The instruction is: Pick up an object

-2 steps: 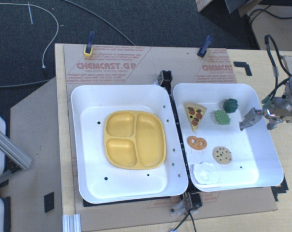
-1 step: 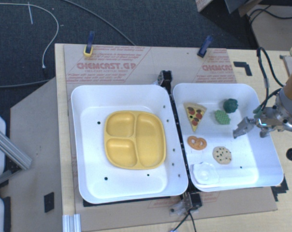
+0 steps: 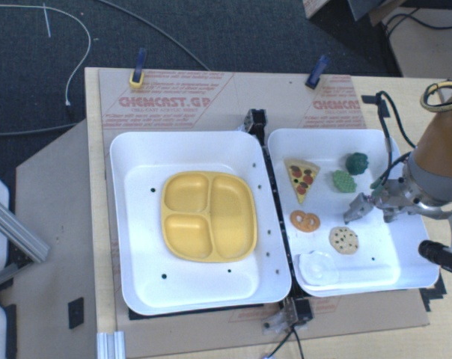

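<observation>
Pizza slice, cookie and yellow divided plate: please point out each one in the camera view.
Pizza slice [image 3: 302, 178]: camera view, on its topped middle.
Cookie [image 3: 344, 239]: camera view, on the centre of its round face.
Yellow divided plate [image 3: 230, 208]: camera view, on the bare floor of its long right compartment.

bright, even overhead light with only soft, faint shadows. the two white bins [image 3: 129, 200] look washed out, nearly glaring, at centre frame. detail is slightly soft and grainy throughout, and the dark carpet [image 3: 211, 21] at the top stays dim.
</observation>
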`<state>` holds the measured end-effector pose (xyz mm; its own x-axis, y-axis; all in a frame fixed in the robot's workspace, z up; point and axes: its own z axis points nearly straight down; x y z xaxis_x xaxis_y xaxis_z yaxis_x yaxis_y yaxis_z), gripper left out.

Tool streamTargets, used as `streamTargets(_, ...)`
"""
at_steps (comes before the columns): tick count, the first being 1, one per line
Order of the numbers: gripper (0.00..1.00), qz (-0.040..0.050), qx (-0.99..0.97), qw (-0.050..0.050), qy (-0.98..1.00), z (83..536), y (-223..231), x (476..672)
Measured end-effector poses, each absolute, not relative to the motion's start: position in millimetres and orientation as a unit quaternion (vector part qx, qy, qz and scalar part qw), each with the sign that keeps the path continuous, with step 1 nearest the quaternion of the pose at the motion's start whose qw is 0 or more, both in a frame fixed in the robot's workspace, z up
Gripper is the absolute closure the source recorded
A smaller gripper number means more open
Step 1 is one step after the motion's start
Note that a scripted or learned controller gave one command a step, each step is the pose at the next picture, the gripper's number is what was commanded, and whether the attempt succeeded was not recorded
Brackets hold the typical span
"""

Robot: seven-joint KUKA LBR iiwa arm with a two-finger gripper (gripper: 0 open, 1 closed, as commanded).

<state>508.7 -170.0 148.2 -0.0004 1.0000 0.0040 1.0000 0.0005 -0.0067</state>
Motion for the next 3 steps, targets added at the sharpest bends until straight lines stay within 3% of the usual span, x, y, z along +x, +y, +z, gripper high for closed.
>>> streamTargets(1,0.00,0.0010,-0.707,0.004,-0.707,106,-171,508.4)
streamTargets(2,1.00,-0.0008,-0.707,0.001,-0.707,119,-171,510.1)
streamTargets(3,1.00,-0.0020,-0.706,-0.003,-0.708,181,-166,516.9)
